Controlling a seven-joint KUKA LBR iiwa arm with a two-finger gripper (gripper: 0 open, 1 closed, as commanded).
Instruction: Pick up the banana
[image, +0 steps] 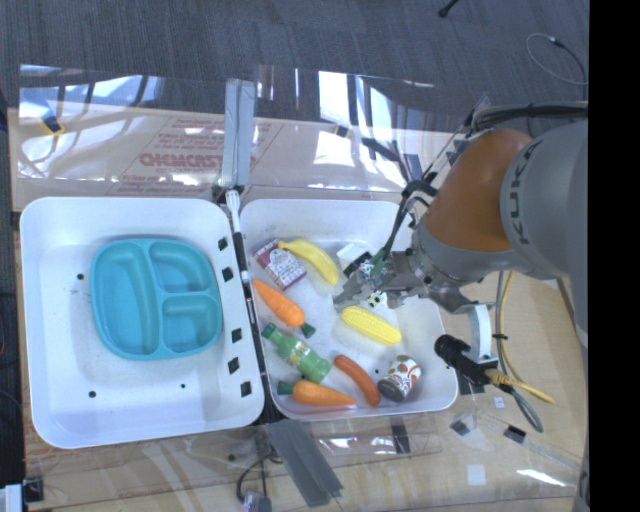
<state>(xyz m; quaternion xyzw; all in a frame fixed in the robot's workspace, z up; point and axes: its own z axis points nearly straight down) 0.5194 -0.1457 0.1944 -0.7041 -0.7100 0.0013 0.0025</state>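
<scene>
**Hovering over the right bin, banana lying free**

Hanging over the middle of the right bin (425, 395), the pincer (365, 285) is sitting right of the frame's centre, with its dark fingers pointing toward the left; whether they are spread or closed is not something the view is making clear, and nothing is showing between them. The grey arm (500, 215) with its orange band is reaching in from the right edge.

The banana (312, 260) is lying on the bin floor just to the upper left of the pincer, slanting from upper left to lower right, apart from the fingers. A red and white packet (282, 266) is resting just beside the banana on its left. Directly below the pincer a yellow corn cob (370, 325) is lying. Toward the bin's left wall a carrot (280, 303) is slanting, with a green bottle (298, 354) below it. Along the lower edge a second carrot (322, 395), a red sausage (357, 379) and a small round patterned toy (402, 377) are lying.

In the left half of the frame, the left bin (50, 400) is holding a turquoise divided tray (157, 298). Both bins are resting on the desk (130, 150).
</scene>
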